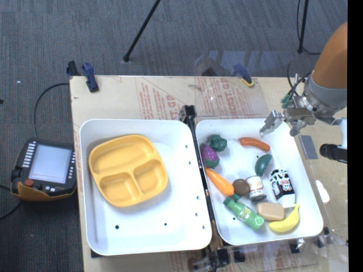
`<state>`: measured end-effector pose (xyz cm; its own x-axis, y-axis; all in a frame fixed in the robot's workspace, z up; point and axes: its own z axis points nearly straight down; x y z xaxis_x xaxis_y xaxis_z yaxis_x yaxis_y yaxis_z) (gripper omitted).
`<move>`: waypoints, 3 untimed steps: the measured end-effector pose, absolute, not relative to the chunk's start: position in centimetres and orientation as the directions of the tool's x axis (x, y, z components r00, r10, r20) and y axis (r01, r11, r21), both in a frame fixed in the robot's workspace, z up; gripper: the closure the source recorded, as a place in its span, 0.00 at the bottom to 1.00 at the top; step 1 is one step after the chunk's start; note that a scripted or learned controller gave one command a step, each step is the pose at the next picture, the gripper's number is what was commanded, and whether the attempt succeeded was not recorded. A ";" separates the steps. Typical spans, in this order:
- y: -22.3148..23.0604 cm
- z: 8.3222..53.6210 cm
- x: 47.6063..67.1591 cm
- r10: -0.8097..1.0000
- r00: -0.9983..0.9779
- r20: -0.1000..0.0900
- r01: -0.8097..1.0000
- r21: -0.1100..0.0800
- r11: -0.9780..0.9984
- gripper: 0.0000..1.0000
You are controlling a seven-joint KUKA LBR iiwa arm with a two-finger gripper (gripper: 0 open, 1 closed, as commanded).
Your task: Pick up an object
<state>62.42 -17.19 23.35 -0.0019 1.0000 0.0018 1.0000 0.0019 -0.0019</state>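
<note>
The claw point(282, 122) hangs at the right bin's point(224, 132) two-o'clock corner, fingers spread and pinching nothing. Nearest to it is the orange sausage point(254, 144), lying at about eight o'clock from the claw, its long axis running roughly three to nine o'clock. Just beyond, toward six, sits the dark green vegetable point(262, 164). The sausage rests on bare white floor with room on all sides. The left bin point(96, 220) carries a yellow tray point(127, 169), on the cardboard-topped table point(147, 95).
</note>
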 end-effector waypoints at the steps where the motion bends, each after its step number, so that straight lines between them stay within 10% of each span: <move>1: -20.0 10.0 64.4 0.928 0.373 0.004 0.928 -0.003 -0.373 0.00; 2: -19.9 10.9 64.5 0.930 0.368 0.002 0.930 -0.005 -0.368 1.00; 3: -19.8 10.9 64.5 0.930 0.367 0.002 0.930 -0.006 -0.367 0.00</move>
